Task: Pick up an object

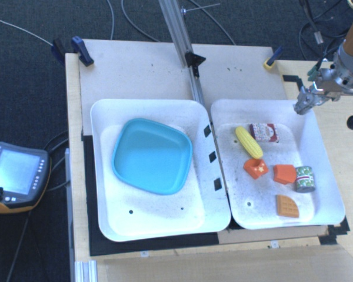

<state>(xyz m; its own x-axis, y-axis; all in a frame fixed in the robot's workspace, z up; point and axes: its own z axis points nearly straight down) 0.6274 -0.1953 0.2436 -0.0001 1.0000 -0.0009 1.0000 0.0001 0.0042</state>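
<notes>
Jaws: state cannot be told — gripper (302, 106) hangs over the far right corner of the right bin (326, 175), nothing seen in it.
Arm: enters at the surface's (135, 69) right edge.
Right bin contents: yellow corn cob (249, 142) near the far edge, lying at a slant; red-and-white packet (263, 133) just beside it; orange piece (256, 168) near the middle; orange block (285, 174) touching a small green-patterned can (305, 178) toward the right edge; tan waffle-like piece (287, 206) near the front edge.
Left bin (103, 157): holds a blue square plate (152, 155) — central, slightly turned.
Clearance: gripper well apart from every object.
</notes>
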